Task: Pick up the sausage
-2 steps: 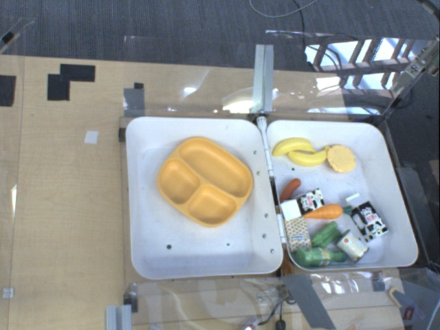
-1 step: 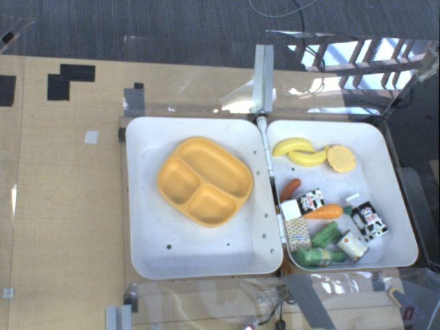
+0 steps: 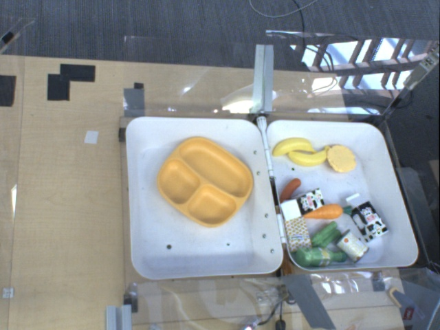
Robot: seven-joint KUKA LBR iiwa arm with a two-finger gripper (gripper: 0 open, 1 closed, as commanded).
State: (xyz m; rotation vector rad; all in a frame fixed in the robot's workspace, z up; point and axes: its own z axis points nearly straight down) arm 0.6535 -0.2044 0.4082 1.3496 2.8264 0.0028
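Nothing of the task is judged done. The sausage lies untouched in the right bin, near its left wall, just beside the milk carton and carrot. The pincer's state cannot be told. Approach, grasp and lift remain.

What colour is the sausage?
Reddish-brown; the sausage shows best in the camera view, near the right bin's left edge.

Bright, even overhead light washes the two white bins — shadows beneath the objects are faint and soft. Glare streaks the clear panels at the far edge and upper right. Detail is slightly soft throughout — small labels are unreadable.
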